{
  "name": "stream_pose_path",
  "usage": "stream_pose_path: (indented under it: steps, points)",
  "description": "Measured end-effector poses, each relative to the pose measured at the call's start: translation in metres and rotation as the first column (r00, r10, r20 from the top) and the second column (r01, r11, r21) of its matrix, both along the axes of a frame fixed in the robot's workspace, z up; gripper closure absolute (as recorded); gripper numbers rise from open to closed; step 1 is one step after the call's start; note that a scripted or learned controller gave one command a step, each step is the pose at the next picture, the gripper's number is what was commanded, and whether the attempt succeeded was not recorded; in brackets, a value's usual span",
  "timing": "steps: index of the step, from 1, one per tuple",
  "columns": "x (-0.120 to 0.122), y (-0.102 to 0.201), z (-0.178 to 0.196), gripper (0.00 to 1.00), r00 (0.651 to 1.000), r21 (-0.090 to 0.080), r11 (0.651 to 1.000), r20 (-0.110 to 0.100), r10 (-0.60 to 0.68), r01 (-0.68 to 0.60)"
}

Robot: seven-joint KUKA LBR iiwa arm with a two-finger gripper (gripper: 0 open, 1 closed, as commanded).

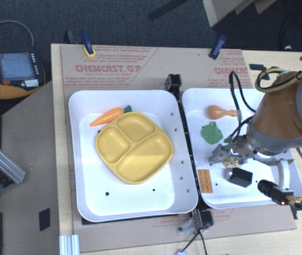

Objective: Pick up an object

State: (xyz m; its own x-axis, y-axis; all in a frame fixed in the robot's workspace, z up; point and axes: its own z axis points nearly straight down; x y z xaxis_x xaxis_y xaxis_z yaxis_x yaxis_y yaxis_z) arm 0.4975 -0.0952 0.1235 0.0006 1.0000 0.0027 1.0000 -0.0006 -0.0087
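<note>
In the right bin [278, 195] lie a green leafy toy [212, 133], a tan drumstick-shaped toy [220, 111], a small black block [240, 177] and a flat orange-brown card [204, 180]. My gripper [224, 156] hangs low over this bin. It is just below the green toy and up-left of the black block. I see nothing held in it. The arm's orange band [278, 116] covers the bin's right part.
The left bin [82, 142] holds a yellow divided plate [135, 147] and an orange carrot [107, 116] at the plate's upper left. A black divider [185, 142] runs between the bins. Cables [236, 94] loop above the right bin.
</note>
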Motion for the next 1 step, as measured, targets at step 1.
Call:
stream_pose_path:
  steps: [1]
  points:
    - [0.0012, 0.0004, -0.0368, 0.0, 1.0, -0.002, 1.0, 0.011, 0.0, 0.0]
